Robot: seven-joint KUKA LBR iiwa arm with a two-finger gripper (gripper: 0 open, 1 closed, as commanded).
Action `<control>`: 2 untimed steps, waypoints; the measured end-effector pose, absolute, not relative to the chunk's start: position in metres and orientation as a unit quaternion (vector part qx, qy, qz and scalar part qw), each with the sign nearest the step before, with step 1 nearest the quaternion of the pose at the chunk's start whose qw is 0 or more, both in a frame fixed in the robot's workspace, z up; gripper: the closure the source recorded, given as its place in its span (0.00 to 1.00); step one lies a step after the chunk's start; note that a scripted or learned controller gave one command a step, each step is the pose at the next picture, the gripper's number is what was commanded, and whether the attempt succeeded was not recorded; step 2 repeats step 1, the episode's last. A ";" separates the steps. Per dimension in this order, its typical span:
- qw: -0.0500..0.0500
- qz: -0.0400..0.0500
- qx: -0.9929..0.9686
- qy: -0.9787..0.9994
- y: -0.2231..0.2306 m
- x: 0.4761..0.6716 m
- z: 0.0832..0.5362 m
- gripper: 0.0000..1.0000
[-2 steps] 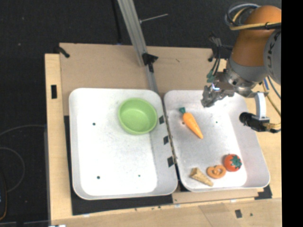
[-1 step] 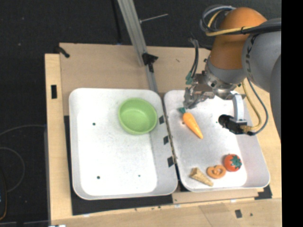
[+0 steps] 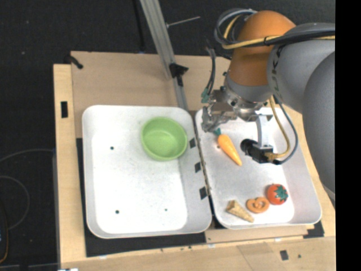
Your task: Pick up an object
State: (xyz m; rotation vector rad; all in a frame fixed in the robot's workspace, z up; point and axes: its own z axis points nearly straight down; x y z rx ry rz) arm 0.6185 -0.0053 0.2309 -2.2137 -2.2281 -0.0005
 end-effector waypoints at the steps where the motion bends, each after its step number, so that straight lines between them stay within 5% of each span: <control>1: 0.000 -0.002 -0.704 -0.710 0.056 0.616 0.242 1.00; 2: 0.000 -0.002 -0.704 -0.710 0.056 0.616 0.242 1.00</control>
